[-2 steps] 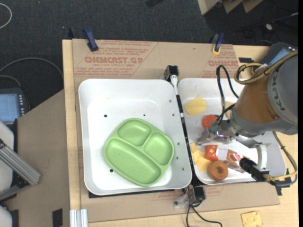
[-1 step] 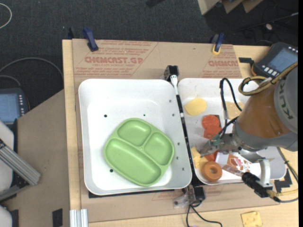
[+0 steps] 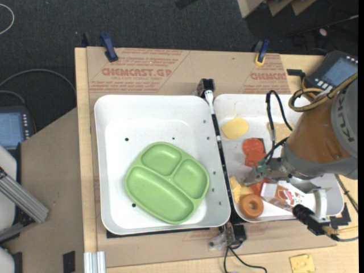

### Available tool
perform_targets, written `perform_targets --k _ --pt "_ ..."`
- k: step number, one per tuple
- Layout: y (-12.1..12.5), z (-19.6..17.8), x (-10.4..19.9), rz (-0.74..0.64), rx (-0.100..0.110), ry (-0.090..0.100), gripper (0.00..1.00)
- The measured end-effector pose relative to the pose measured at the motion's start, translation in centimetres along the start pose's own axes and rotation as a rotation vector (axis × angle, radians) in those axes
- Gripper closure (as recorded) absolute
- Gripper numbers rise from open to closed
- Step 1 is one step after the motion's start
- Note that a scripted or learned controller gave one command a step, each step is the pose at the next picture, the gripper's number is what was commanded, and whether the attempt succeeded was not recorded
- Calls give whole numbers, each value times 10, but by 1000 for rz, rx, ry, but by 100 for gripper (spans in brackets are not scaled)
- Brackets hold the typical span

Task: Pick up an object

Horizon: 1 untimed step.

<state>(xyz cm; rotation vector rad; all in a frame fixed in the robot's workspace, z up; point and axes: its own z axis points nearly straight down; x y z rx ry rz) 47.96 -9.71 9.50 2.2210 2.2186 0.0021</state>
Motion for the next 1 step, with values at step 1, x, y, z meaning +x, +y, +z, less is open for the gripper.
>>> perform_targets --k 1 --pt "43 -95 70 -11 -10 4 100"
